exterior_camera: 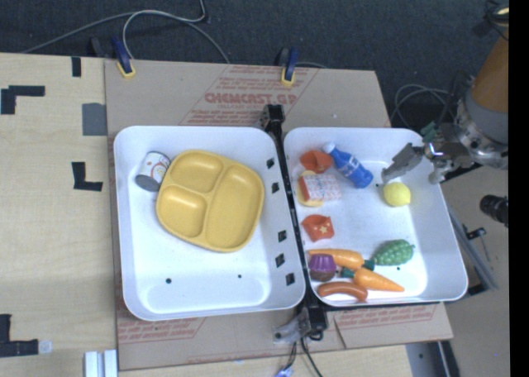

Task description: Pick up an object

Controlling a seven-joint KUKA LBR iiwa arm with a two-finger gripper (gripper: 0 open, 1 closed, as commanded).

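My gripper [417,169] hangs over the upper right part of the right bin [438,243], reaching in from the right. Its two fingers stand apart and nothing is between them, so it is open. A small yellow lemon [397,194] lies just below the left finger [400,162]. A blue bottle [350,166] lies to the gripper's left. Farther left are an orange-red piece [314,159], a sandwich-like piece [317,189] and a red piece [318,226]. Along the bin's near side lie a purple eggplant [321,264], a carrot [376,279], a sausage [341,290] and a green vegetable [392,253].
The left bin [198,297] holds a yellow divided plate [209,200] and a small can [151,171] at its upper left. A black divider strip [285,210] runs between the bins. Cables [413,98] lie beyond the right bin, near the arm.
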